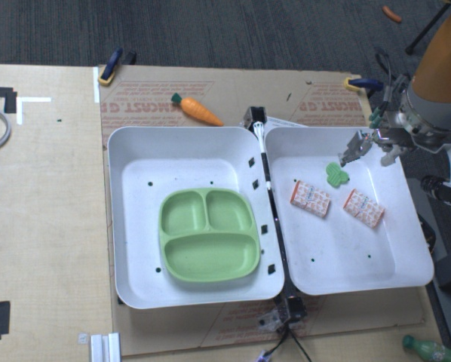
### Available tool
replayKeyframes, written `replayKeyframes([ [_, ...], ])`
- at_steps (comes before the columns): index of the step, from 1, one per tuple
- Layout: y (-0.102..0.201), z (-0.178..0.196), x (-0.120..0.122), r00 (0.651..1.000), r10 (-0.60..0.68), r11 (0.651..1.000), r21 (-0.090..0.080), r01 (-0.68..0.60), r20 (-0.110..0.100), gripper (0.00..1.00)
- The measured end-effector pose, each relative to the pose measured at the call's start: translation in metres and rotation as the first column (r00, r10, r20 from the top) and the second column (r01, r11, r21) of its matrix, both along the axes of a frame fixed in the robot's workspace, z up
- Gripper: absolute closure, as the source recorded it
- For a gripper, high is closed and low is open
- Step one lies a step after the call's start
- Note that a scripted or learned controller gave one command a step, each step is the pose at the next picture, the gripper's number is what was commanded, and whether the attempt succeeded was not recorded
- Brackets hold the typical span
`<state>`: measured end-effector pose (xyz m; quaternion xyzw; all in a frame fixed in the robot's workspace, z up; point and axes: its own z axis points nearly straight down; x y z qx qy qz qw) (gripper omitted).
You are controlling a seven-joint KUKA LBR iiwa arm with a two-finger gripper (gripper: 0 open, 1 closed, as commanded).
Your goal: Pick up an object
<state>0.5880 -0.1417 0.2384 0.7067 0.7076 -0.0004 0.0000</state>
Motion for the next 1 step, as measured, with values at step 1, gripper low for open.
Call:
replayKeyframes([
  [1, -0.0198, -0.1225, -0.0324, 0.989, 0.145, 0.989, 0.0, -0.145, 0.0, 0.0],
])
